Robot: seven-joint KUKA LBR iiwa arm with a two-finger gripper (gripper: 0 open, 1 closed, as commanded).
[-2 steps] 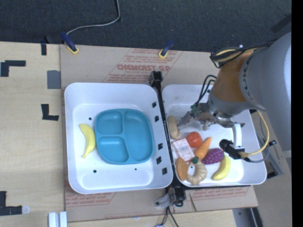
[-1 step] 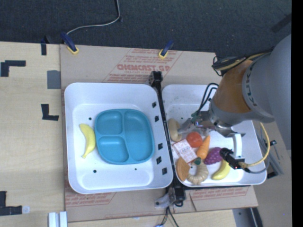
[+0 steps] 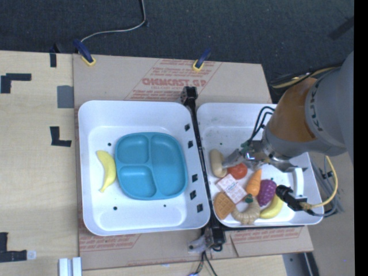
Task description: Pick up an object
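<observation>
The right bin (image 3: 230,117) holds a heap of toy food along its near side. In it are a beige potato-like piece (image 3: 217,163), a red tomato (image 3: 237,169), an orange carrot (image 3: 253,183), purple grapes (image 3: 266,191), a yellow banana (image 3: 272,209), a waffle (image 3: 223,204), a white and red packet (image 3: 230,184) and a tan lumpy piece (image 3: 247,214). My gripper (image 3: 246,153) hangs low in this bin, just above and behind the tomato and to the right of the potato-like piece. The grey and orange arm hides the bin's right part.
The left bin (image 3: 92,119) holds a blue divided plate (image 3: 150,165) and a second yellow banana (image 3: 106,170) at its left. A black divider (image 3: 194,148) runs between the bins. Cables (image 3: 299,197) loop over the right bin's near right corner.
</observation>
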